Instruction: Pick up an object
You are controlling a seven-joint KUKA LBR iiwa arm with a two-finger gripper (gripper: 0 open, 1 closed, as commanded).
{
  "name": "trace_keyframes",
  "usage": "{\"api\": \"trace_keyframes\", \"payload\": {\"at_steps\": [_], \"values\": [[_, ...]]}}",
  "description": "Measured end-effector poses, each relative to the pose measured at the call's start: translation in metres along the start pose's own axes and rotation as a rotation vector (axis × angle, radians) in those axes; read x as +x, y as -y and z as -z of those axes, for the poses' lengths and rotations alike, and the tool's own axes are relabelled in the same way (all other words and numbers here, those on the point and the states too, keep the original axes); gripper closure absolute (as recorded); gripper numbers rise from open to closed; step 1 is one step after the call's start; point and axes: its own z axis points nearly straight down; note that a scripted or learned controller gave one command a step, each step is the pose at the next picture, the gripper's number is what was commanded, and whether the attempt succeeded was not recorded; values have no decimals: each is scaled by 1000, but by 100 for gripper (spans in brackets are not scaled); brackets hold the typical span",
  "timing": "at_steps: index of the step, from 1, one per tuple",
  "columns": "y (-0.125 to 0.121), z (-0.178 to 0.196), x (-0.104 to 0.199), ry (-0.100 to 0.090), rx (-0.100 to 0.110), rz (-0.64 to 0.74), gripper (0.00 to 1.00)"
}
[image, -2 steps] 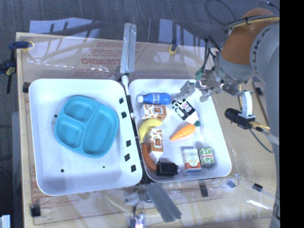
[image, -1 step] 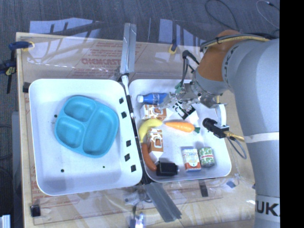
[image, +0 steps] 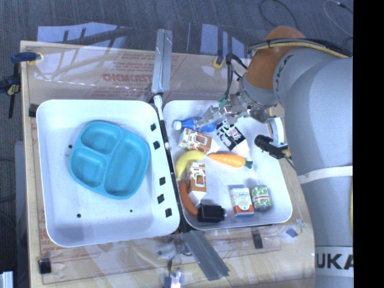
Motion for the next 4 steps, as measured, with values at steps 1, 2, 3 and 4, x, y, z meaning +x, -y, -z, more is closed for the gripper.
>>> {"api": "trace_keyframes", "payload": {"at_steps": [1,2,3,4], "values": [[23,0,4,9,-18,75,0],[9,10,3,-5,10,203,0],[10,-3,0,7,-5,201,0],[15,-1,1,10,-13,234,0]]}}
